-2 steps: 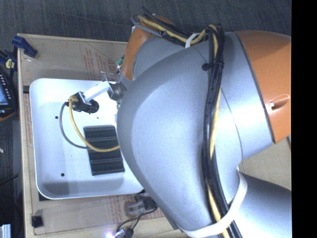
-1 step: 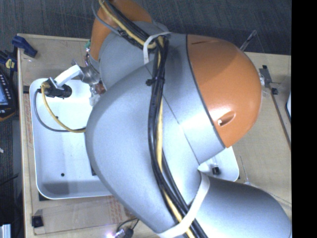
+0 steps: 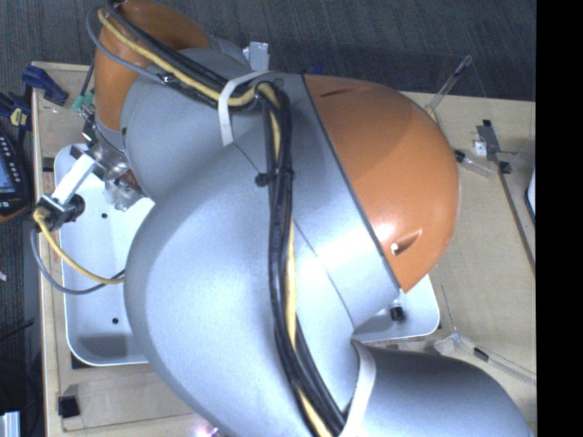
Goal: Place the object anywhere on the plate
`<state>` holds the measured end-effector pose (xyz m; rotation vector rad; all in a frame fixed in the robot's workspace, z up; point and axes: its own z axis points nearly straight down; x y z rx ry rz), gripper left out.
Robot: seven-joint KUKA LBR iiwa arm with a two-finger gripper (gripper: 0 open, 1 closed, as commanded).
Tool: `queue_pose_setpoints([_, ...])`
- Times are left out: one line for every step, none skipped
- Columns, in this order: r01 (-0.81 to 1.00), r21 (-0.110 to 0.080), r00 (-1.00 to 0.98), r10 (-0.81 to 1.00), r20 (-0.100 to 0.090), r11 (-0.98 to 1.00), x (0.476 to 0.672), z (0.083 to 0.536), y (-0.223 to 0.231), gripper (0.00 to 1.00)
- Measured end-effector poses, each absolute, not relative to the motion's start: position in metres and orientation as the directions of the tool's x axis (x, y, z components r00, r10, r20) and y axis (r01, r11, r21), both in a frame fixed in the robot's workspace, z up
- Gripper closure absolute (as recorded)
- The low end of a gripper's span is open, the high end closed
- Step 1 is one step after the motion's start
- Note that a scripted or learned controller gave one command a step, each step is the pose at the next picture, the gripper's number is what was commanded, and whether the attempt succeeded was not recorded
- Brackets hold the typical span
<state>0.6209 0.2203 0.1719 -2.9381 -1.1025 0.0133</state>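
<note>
My grey arm with its orange band covers most of the view and hides the middle of both bins. Its wrist end reaches to the upper left, over the left bin, where a small metal and white fitting sticks out. The gripper's fingers are hidden behind the arm body. No plate or task object can be made out around the arm.
A yellow and grey cable loops over the left bin's floor. Part of the right bin's rim shows under the arm. Clamps and tools lie at the bench's left edge, thin rods at the right.
</note>
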Motion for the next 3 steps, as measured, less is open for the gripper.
queue_pose_setpoints([0.460, 0.000, 0.888, 0.460, 0.001, -0.888, 0.633, 0.255, 0.153, 1.00])
queue_pose_setpoints([0.739, -0.002, 0.674, 0.739, 0.001, -0.674, 0.619, 0.361, 0.221, 1.00])
queue_pose_setpoints([0.926, -0.009, 0.377, 0.926, -0.004, -0.377, 0.575, 0.300, 0.198, 1.00])
